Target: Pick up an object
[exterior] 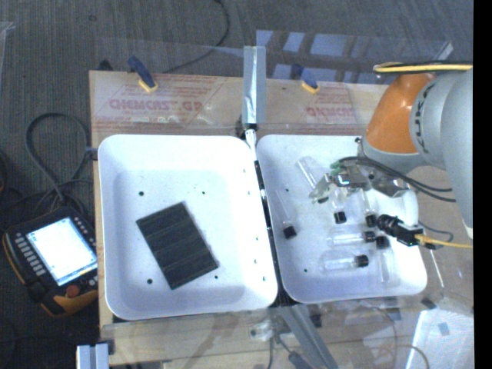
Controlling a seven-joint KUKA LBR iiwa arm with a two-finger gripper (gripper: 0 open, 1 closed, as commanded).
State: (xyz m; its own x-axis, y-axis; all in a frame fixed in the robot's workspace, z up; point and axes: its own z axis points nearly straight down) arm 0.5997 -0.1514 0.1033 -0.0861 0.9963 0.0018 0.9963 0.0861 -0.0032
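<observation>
My gripper (337, 184) hangs low over the upper middle of the right bin (292, 287), below the orange-banded wrist (392, 121). Several clear vials with black caps lie around it. One vial (307, 171) sits just left of the gripper, and another (286, 220) lies further left near the bin's wall. A third vial (345, 263) rests near the front. A small black cap (339, 217) lies just below the gripper. In the left bin (115, 283) a black ribbed slab (176, 244) lies flat, far from the gripper.
A metal divider post (253, 91) stands at the back between the bins. A teach pendant (55, 256) lies on the floor at the left. Black and yellow cables (415, 238) run off the arm over the right bin's right side.
</observation>
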